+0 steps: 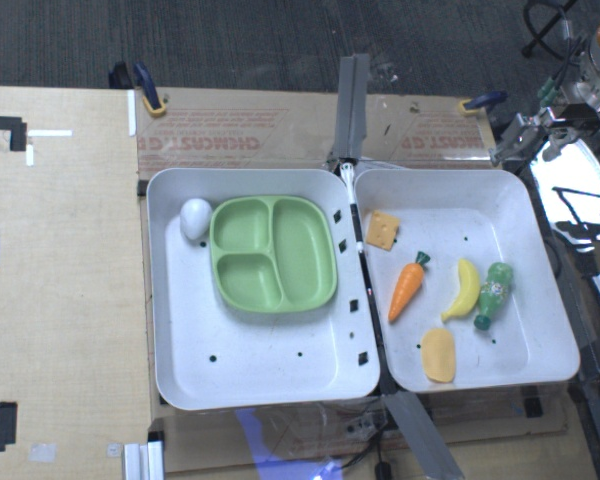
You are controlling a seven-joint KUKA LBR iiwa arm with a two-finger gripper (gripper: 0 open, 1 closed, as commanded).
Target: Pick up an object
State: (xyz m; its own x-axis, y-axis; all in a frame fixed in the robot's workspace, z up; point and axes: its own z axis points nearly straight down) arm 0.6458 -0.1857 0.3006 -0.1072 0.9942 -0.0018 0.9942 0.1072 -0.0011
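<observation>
White bins (170,298) sit on a wooden bench (60,298), dark carpet (230,18) behind; claw's state unclear

Carrot (406,288), banana (463,290), bottle (493,292) in right bin (500,193)

- A robotics lab or test cell rather than a home.
- A pale plywood bench top (60,268) carries black L-shaped marker tapes (7,133) at its left side.
- Blue-handled clamps (148,90) pin a printed brown cardboard sheet (240,138) to the bench's far edge.
- Two shallow white plastic bins (270,368) sit side by side, holding toy food.
- Dark carpet (230,18) lies beyond, with loose black cables (550,28) at upper right.
</observation>
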